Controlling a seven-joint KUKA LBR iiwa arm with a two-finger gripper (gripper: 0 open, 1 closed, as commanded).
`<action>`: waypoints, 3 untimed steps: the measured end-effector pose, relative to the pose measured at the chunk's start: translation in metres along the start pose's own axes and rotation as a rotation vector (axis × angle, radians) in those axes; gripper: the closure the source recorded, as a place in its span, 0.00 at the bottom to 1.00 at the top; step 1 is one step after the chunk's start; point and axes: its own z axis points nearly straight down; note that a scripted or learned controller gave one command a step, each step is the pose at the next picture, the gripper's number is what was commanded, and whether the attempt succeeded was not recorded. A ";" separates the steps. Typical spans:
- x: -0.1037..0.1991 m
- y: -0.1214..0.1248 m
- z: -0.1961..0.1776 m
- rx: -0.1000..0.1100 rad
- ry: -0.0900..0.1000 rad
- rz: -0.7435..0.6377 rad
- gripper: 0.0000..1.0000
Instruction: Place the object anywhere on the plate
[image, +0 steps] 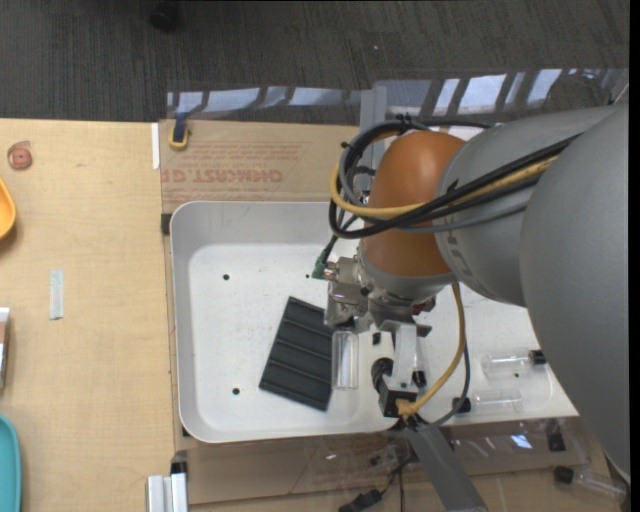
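My pincer (345, 350) hangs beside the flat black ribbed rectangular plate (299, 353), which lies tilted in the shallow white bin (200, 300); finger spacing indeterminable.

Left white bin (200, 300) holds a black ribbed slab (298, 352), lying tilted. Gripper (345, 362) hangs at slab's right edge. Grey arm (560, 230) with orange band (415, 205) crosses above.

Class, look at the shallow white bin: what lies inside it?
A black ribbed rectangular slab lies tilted on the floor of the shallow white bin; the hand hangs beside it. The grey arm covers the bin's right part.
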 end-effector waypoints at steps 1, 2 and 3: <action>-0.064 0.022 -0.022 -0.004 0.001 -0.177 1.00; 0.038 0.061 -0.051 -0.003 0.000 -0.090 1.00; -0.011 0.013 -0.097 -0.002 -0.001 -0.043 1.00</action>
